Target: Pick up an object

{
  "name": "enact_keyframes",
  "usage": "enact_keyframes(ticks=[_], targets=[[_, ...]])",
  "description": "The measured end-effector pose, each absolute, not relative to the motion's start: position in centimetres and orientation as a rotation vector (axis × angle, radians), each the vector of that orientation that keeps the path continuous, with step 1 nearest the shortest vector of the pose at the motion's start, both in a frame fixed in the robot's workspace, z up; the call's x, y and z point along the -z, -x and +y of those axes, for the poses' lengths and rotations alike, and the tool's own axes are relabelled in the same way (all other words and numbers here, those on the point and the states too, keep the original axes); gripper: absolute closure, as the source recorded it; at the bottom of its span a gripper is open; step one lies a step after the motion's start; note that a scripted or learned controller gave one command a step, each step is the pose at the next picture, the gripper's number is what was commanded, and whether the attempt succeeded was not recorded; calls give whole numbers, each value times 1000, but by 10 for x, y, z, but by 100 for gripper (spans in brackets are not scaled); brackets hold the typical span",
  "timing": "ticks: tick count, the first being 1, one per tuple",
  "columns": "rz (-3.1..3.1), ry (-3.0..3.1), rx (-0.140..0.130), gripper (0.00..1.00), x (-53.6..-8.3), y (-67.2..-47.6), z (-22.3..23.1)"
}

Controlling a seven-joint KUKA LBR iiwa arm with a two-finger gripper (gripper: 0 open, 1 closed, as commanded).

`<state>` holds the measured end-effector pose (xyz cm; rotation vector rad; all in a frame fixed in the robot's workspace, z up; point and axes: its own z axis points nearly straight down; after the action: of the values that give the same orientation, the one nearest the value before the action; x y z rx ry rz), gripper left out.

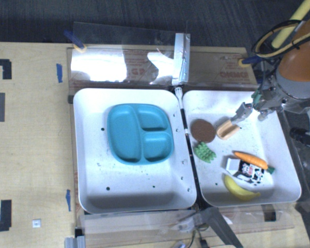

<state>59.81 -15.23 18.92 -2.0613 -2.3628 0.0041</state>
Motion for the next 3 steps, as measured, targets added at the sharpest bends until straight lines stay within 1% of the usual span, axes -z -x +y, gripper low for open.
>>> enact_keyframes(ticks=[1,2,3], targets=[[-2526,1876,5,0,-87,-540,-151],[-2437,1992,5,0,-87,-573,-133],[-2298,2146,2,0,-86,-668,-126]])
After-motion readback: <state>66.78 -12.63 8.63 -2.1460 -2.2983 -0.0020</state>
